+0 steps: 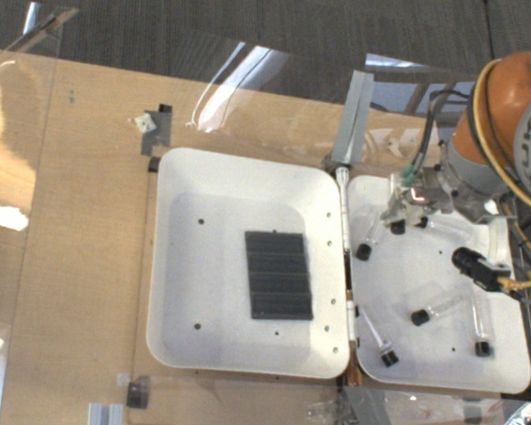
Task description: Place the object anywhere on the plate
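Far to the left of the plate and above it, a small black bracket (161, 128) sits on the wooden bench (62, 261). The plate (279, 275), a dark ribbed rectangle, lies flat near the middle of the left bin (162, 243), with bare white floor all around it and nothing on it. Just right of the plate, past the seam where the bins meet, is the right bin (443, 365), and the loose things all lie there: clear tubes with black caps. The first tube (363, 250) is nearest the plate, level with its top edge. The second tube (388, 357) lies lower, below the level of the plate's bottom edge. The third tube (420, 316) lies further right, tilted. The fourth tube (482, 347) is furthest from the plate. The gripper (406, 205) hangs over the right bin's upper part, right of the plate and above its level, with a black-capped piece (397, 226) just under it. Whether it is open or grasping anything cannot be told. The arm (526, 112) rises from it, further right of the plate.
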